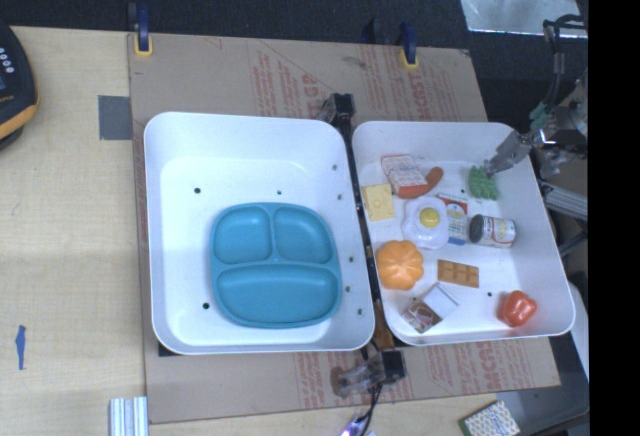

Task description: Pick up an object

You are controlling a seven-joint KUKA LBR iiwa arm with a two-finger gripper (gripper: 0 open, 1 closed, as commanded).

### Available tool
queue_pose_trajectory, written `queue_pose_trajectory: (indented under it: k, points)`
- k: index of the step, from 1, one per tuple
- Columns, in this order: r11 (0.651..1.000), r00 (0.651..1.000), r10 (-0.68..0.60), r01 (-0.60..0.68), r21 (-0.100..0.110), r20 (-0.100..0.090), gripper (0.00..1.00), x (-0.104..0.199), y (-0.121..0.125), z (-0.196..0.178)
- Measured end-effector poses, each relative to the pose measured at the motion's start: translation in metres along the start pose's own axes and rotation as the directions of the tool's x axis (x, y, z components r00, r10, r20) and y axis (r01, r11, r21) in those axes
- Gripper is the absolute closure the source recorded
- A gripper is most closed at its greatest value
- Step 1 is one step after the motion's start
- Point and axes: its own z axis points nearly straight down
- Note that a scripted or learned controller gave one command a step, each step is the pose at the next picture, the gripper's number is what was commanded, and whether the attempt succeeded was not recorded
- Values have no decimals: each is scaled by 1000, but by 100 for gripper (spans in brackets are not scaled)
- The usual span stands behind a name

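The right white bin [560, 274] holds several small items. Among them are an orange fruit [400, 264], a fried egg [428, 219], a yellow cheese slice [378, 201], a sausage [420, 182], a green piece [484, 184], a small can [493, 230], a brown cracker [458, 273], a red pepper [516, 308] and a small box [425, 314]. My gripper [505, 156] reaches in from the right edge, low over the bin's far right corner. Its tip is just above the green piece.
The left white bin [170, 224] holds a blue divided plate [275, 264]. Both bins rest on a cardboard sheet [250, 74] held by clamps. A black and yellow device [12, 84] lies at the far left of the bench.
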Motion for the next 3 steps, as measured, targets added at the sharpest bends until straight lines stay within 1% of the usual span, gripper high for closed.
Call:
queue_pose_trajectory:
  k: [1, 2, 3]
  points:
    - [1000, 1000, -5, 5, 7, -1, 0, 2, 61, 106]
    - [1000, 1000, -6, 6, 2, -2, 0, 53, 78, 134]
    - [1000, 1000, 1, -1, -22, 4, 0, 88, 30, 150]
